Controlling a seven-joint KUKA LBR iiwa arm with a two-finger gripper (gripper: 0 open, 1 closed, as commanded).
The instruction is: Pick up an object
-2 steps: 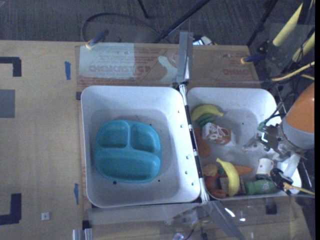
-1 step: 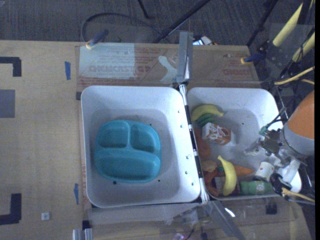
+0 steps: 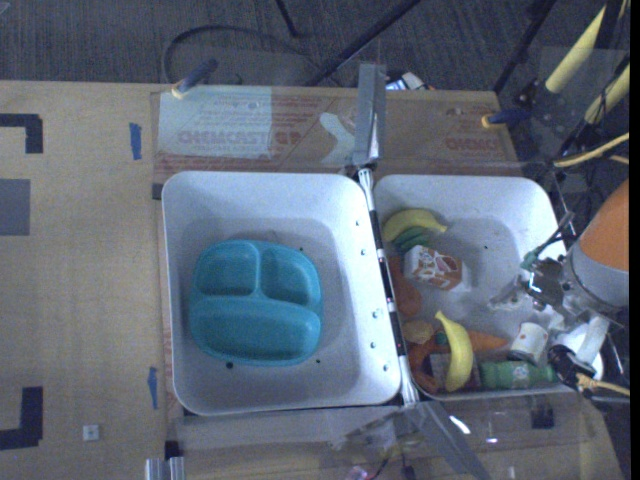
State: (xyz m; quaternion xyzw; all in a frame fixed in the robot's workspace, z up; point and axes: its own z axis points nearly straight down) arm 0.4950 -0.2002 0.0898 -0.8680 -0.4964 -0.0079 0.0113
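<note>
Lowest in your view, the green bottle [image 3: 517,373] lies crosswise in the right bin [image 3: 480,193], just below the gripper [image 3: 535,288]; whether that gripper is open, you cannot tell.

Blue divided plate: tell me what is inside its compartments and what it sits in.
The blue plate lies flat in the left bin. Its three compartments hold nothing that shows. The bin floor beneath the plate is covered, so anything under it cannot be seen.

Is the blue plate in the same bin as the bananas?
No, the blue divided plate lies alone in the left bin, while both bananas lie in the right bin.
</note>
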